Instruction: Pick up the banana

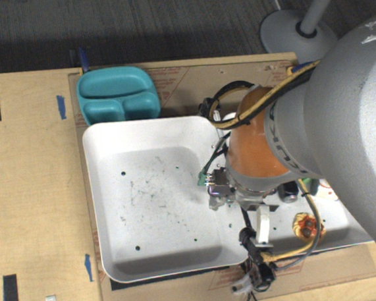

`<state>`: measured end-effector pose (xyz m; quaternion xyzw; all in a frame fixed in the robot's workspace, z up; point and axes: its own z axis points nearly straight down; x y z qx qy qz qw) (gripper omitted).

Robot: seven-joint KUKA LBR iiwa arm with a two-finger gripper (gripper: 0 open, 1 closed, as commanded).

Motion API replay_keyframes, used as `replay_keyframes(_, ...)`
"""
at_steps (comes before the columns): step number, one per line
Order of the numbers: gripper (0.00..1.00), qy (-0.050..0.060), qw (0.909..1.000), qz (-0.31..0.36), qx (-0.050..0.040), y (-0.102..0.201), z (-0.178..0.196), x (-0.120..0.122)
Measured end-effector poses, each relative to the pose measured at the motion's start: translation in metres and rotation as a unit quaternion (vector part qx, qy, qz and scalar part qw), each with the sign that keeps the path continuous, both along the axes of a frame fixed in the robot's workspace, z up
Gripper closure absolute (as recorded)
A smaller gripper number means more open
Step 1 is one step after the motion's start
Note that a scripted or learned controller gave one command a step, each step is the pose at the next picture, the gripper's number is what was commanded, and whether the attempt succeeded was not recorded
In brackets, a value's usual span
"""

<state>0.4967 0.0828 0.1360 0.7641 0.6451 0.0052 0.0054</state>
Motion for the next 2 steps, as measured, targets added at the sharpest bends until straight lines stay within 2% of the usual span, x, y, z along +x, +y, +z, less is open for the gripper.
replay_keyframes(1,1.00,0.003,0.9990,0.044,-0.0018,-0.0004,-0.0008,-0.0011)
replay_keyframes(2,1.00,0.003,0.9985,0.054,-0.0020,-0.0007,-0.0009,-0.0015)
